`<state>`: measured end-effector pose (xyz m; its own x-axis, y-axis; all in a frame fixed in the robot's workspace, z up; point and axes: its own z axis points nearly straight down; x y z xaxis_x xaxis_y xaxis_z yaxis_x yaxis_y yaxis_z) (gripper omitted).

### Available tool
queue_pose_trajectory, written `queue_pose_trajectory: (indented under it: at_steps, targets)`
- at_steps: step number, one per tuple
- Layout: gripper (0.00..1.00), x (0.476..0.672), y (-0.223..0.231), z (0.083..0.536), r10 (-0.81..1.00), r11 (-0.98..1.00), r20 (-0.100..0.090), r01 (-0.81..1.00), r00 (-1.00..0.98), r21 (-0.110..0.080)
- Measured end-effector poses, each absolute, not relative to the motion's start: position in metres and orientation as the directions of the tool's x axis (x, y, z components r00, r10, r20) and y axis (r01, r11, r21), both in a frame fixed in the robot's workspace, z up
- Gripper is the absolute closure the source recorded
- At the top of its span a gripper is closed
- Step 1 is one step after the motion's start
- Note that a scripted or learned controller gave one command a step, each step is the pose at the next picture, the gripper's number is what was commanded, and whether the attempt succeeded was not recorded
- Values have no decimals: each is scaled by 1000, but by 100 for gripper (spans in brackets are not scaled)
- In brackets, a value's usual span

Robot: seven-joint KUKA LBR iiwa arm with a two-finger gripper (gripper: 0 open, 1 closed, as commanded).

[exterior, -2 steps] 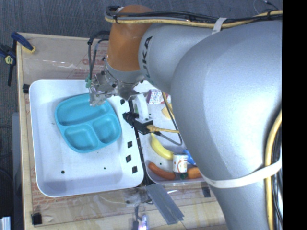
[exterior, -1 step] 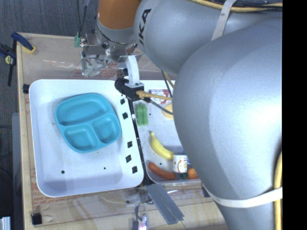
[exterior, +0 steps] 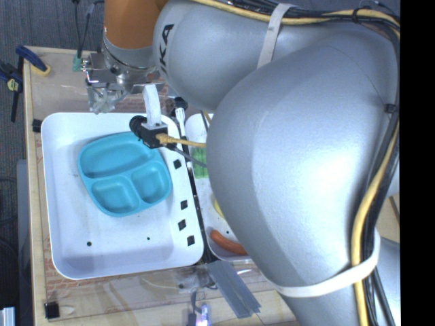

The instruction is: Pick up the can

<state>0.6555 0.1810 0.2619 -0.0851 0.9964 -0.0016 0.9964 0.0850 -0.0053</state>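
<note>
In the camera view, the left bin point(exterior: 64, 243) holds a blue tray point(exterior: 124, 173) with three compartments, lying near its centre. The right bin point(exterior: 216, 248) is mostly hidden by the arm point(exterior: 299, 155); an orange-red thing point(exterior: 228, 244) lies at its 6 o'clock edge. The gripper point(exterior: 102, 100) hangs at 11 o'clock over the counter point(exterior: 54, 70); I cannot tell its state. The can I cannot find.

A robotics lab, by the look of it: a big grey industrial arm point(exterior: 299, 148) with cables strapped along it leans over a wooden bench point(exterior: 41, 182). Blue clamps point(exterior: 30, 56) grip the bench's edge. A shallow white bin point(exterior: 68, 243) sits on it against a dark backdrop.
</note>
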Motion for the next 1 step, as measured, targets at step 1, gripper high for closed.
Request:
queue_pose_trajectory:
  at_steps: [1]
  targets:
    - [100, 656, 211, 259, 996, 91, -1, 996, -91, -2]
